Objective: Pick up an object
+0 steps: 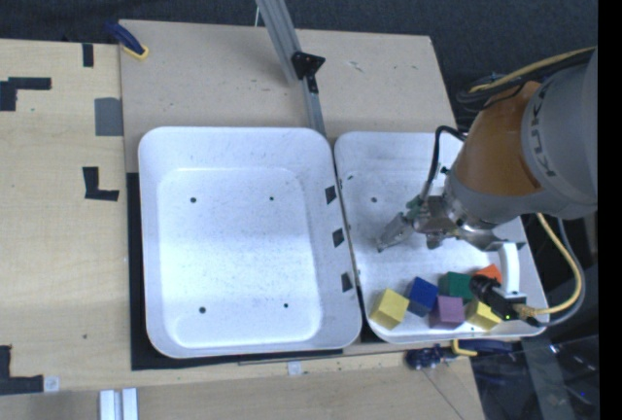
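Several small blocks lie clustered in the front corner of the right bin (389,156): a yellow block (391,308), a blue block (423,295), a purple block (448,310), a green block (455,286), an orange piece (489,272) and another yellow piece (483,316). My gripper (397,227) hangs over the bare middle of this bin, behind and to the left of the cluster. It stands open, and I see nothing between its fingers. The arm's wrist covers the bin's right side.
The left bin (165,214) sits directly beside the right one, sharing a raised rim. A slanted metal pole (277,10) crosses the bench behind the bins. A small blue and yellow tool (127,39) lies at the bench's far left corner.
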Tool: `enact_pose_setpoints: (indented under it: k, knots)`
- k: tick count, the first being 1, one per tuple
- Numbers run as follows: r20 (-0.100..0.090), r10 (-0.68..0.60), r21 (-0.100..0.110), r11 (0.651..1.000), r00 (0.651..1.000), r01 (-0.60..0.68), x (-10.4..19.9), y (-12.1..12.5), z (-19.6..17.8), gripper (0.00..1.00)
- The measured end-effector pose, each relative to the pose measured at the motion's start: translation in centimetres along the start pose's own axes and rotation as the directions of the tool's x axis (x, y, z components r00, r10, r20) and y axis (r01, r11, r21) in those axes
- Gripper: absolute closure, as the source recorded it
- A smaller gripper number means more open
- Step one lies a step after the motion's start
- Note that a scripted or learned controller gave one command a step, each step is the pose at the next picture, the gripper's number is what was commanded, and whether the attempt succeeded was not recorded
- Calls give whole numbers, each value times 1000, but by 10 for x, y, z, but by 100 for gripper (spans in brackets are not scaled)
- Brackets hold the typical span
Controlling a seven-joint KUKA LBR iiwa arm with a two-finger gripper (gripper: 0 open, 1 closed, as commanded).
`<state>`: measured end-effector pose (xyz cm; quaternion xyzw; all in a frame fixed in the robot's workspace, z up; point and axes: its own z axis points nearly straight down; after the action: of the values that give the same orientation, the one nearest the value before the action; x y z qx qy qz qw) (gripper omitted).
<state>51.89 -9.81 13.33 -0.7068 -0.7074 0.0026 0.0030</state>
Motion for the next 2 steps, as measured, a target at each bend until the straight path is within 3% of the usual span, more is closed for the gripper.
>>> enact_pose_setpoints:
  k: [1, 2]
  knots:
    - [1, 0, -5, 1000, 1000, 0, 0, -1, 44, 0]
    - [-1, -1, -3, 1000, 1000, 1, 1, -1, 33, 100]
